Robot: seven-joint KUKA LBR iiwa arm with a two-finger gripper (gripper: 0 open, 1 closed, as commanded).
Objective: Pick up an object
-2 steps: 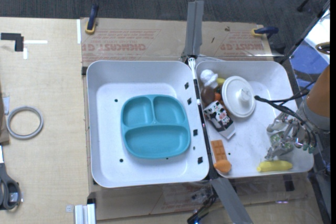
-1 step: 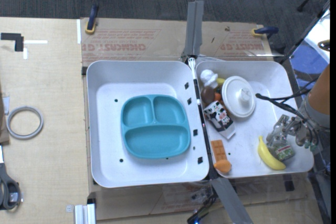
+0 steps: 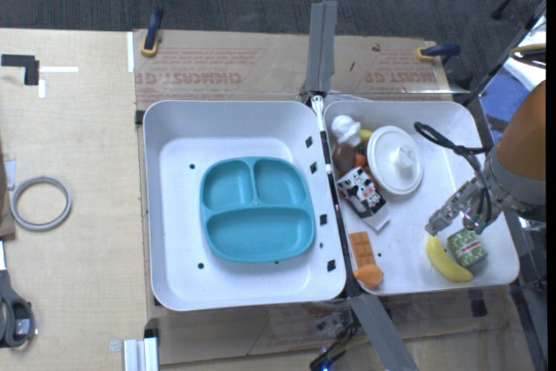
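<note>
White right bin (image 3: pixel 408 269), hand (image 3: pixel 465 220) grip state unclear, above green-white carton (image 3: pixel 469 248), yellow banana (image 3: pixel 446 263) beside

Two white bins (image 3: pixel 165 187), one blue divided plate (image 3: pixel 257 209), one banana (image 3: pixel 445 262), one white lid (image 3: pixel 394 159)

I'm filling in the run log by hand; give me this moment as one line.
phase: reaching | gripper: low in right bin, over green box beside banana | grasp: none seen | left bin: teal divided plate

The hand (image 3: pixel 459 220) overlaps a small green carton (image 3: pixel 467 248); whether it grips is unclear.
</note>
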